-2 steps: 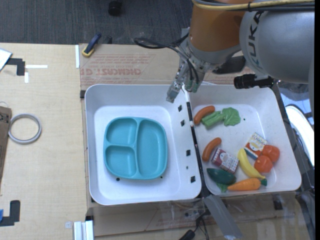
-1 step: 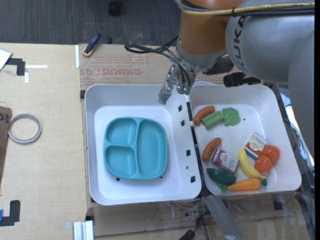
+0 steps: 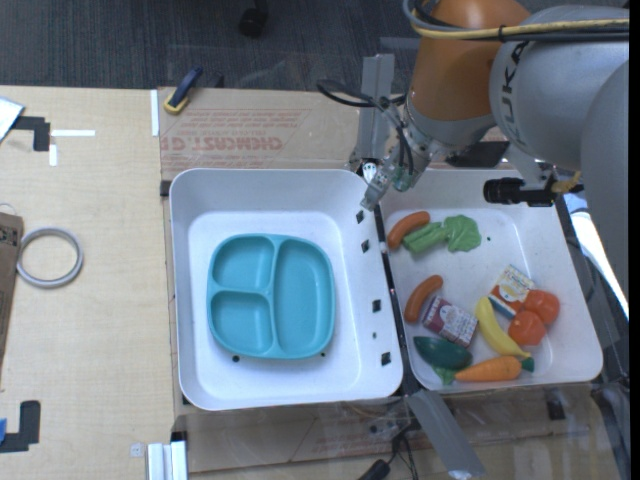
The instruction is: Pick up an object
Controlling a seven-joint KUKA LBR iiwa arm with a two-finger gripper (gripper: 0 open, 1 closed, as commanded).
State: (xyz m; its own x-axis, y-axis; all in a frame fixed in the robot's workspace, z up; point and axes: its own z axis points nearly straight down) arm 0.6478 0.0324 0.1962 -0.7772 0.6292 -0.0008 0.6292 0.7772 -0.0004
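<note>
End effector (image 3: 376, 180) hovers over the divide between the two bins (image 3: 385, 268).

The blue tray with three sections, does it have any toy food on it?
No, the blue tray lies bare in the left bin; the toy food sits in the right bin.

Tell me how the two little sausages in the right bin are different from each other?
The upper sausage lies near the bin's top, touching the green broccoli; the lower sausage sits nearer the middle, beside a small red packet. The upper sausage looks brighter orange-red, the lower one slightly darker. Both are small, rounded, reddish-brown and tilted the same slanting way.
</note>
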